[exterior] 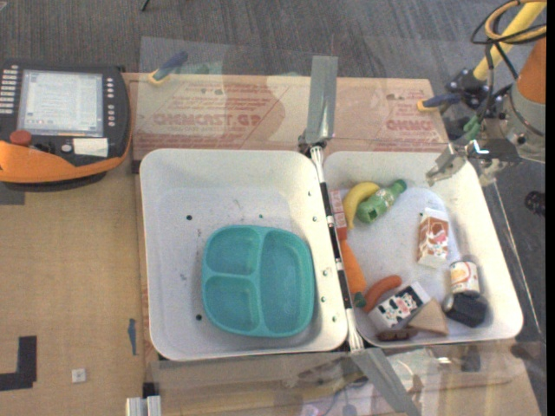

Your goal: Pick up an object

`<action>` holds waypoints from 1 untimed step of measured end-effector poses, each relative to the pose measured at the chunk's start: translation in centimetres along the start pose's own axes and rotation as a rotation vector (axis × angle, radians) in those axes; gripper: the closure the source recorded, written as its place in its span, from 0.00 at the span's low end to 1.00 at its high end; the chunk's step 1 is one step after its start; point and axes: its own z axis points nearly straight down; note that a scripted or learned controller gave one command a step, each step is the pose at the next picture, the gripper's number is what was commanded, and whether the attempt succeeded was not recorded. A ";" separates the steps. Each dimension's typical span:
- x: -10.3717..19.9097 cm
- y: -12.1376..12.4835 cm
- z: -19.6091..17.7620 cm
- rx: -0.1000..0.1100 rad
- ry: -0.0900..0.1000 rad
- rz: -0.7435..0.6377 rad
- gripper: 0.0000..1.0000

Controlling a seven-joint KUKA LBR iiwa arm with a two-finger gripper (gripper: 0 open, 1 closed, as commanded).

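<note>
Tool (455, 165) hangs over far right corner of right bin (507, 306), just past the rim, on arm reaching in from right. Fingers look spread, nothing between them; small in frame, so only fairly sure.

Candidates all in right bin, none lifted. Far-left part: yellow banana (357, 199) touching green bottle (381, 201). Mid: red-white packet (433, 237), lying apart from the rest. Along left wall: carrot (351, 269). Near end, crowded: sausage (381, 289), printed box (401, 307), small can (463, 276), black item (467, 309).

Left bin (165, 232) carries teal divided tray (257, 281), flat, mid-bin. Pendant (61, 121) on desk far left.

Judgement: pre-grasp hover; tool parked high at corner prob. to keep bin clear for the camera. Packet = easiest pick, isolated w/ room for fingers. Near cluster risky: neighbours touching, fingers could jam.
</note>
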 end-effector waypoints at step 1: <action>0.9 -0.1 15.4 -0.003 -0.001 0.053 0.00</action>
